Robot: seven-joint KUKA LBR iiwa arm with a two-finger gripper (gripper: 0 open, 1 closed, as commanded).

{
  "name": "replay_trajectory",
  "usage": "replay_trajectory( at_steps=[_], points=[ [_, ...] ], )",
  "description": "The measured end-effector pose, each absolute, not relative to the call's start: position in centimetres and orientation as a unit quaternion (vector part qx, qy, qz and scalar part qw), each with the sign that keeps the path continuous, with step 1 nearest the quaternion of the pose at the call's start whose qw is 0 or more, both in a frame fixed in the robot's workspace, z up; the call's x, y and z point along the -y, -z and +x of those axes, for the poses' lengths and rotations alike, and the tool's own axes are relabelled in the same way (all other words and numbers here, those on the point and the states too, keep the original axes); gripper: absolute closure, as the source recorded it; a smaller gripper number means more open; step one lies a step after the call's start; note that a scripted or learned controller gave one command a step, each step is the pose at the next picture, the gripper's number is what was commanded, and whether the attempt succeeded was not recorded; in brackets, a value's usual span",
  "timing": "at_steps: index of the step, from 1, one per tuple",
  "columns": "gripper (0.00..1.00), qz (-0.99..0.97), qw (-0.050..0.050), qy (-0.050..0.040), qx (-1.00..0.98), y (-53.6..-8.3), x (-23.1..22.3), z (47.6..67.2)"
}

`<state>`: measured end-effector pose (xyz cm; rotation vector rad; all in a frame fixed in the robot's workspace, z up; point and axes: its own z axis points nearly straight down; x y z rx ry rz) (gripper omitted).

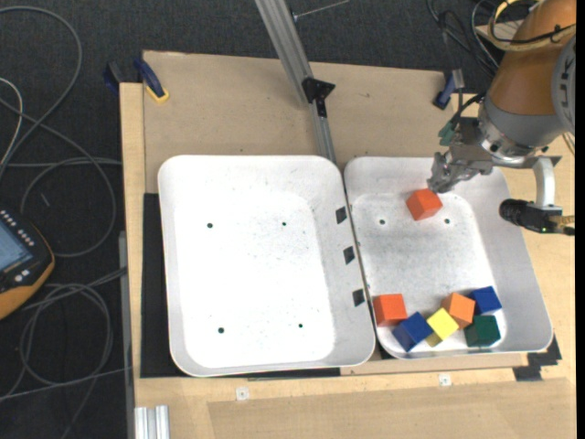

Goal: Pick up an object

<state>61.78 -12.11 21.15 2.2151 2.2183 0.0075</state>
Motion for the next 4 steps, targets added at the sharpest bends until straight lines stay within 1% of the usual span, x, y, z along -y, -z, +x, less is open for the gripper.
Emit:
replay_trajectory(
  at_steps=[1, 2, 3, 4],
  points=[
    [1.0, 0.705, 0.0, -0.0013, -0.709, -20.8, 7.1, 62.3],
    [1.0, 0.704, 0.0, -0.0022, -0.71, -22.6, 1.2, 63.2],
    [1.0, 0.704, 0.0, -0.0015, -0.71, -22.2, -4.3, 64.1],
    [1.0, 0.705, 0.0, -0.0016, -0.709, -22.3, -9.3, 64.5]
  ],
)
